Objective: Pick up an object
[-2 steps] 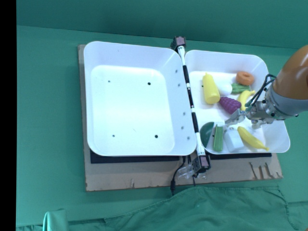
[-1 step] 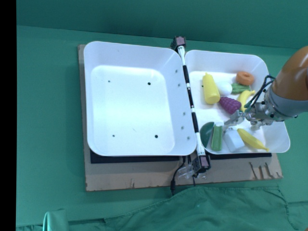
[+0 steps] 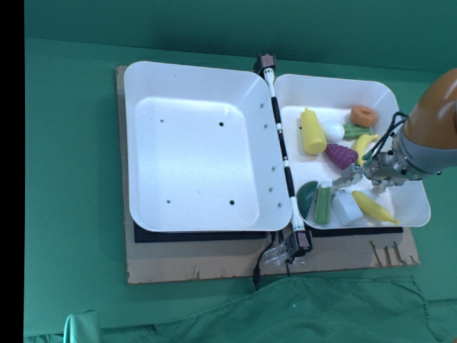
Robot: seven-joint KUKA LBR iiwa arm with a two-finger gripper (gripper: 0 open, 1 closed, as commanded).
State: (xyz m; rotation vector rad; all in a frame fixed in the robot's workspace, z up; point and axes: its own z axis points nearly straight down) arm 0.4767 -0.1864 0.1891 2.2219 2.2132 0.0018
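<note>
No brand, label or writing can be read on anything here.

The arm (image 3: 435,123), grey with its orange band, reaches in from the right over the right bin (image 3: 410,209). Its claw (image 3: 351,179) hangs low over the middle of that bin, metal fingers pointing left, and they look a little apart with nothing between them, though the view is small and I would not swear to it.

The toys lie crowded around it. A purple bunch of grapes (image 3: 341,155) sits just above and left of the fingertips, very near. A white block (image 3: 348,208) lies just below them, with a green cucumber (image 3: 323,204) upright beside it and a dark green round piece (image 3: 307,197) against the bin's left wall. A yellow corn cob (image 3: 372,206) lies slantwise under the wrist. Farther up are a yellow bottle-shaped piece (image 3: 312,132), a white egg (image 3: 333,130), an orange ring (image 3: 364,116), a green pod (image 3: 355,131) and a yellow banana (image 3: 363,146).

The left bin (image 3: 143,84) sits beside it on the green desk (image 3: 71,191).
</note>
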